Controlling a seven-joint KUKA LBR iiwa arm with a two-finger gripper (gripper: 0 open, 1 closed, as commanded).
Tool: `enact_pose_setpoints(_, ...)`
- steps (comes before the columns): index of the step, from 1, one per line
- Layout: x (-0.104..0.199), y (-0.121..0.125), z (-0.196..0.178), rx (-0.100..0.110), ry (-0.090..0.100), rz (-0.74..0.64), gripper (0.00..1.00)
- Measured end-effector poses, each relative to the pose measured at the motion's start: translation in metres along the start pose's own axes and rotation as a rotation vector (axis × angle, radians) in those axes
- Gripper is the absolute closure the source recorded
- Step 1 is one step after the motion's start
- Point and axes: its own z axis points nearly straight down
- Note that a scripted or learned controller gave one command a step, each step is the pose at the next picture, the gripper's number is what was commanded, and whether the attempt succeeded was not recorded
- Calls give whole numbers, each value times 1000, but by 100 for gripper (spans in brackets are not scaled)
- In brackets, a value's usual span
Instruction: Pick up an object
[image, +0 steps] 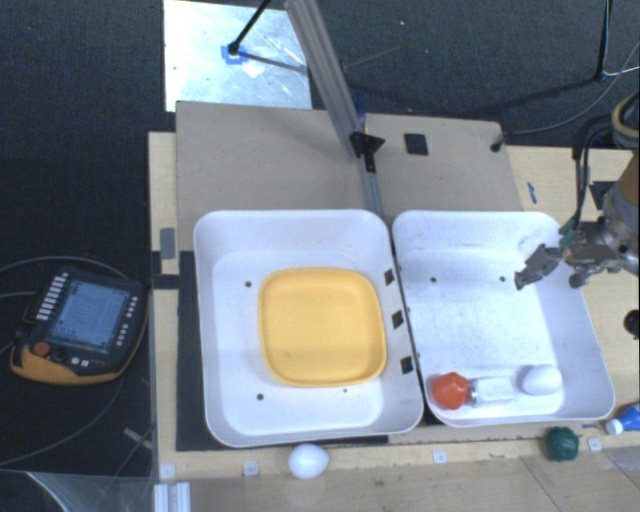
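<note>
The gripper (553, 268) hung over the right bin's (480, 300) upper right part, its two dark fingers spread apart with nothing between them; the bin's floor beneath it was bare. Below the gripper, along that bin's near wall, lay three objects in a row: a white egg-shaped object (541, 380) almost directly below, a small white block (493, 389) to its left, and an orange ball (450, 391) further left, touching the block. Well to the gripper's left, the left bin (225, 300) held a yellow plate (323, 326); another white egg (308, 461) and a green ball (562, 443) rested on the desk (260, 160), outside the bins.
</note>
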Motion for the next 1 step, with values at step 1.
enact_pose_setpoints(1,1,-10,48,4,1,1,0)
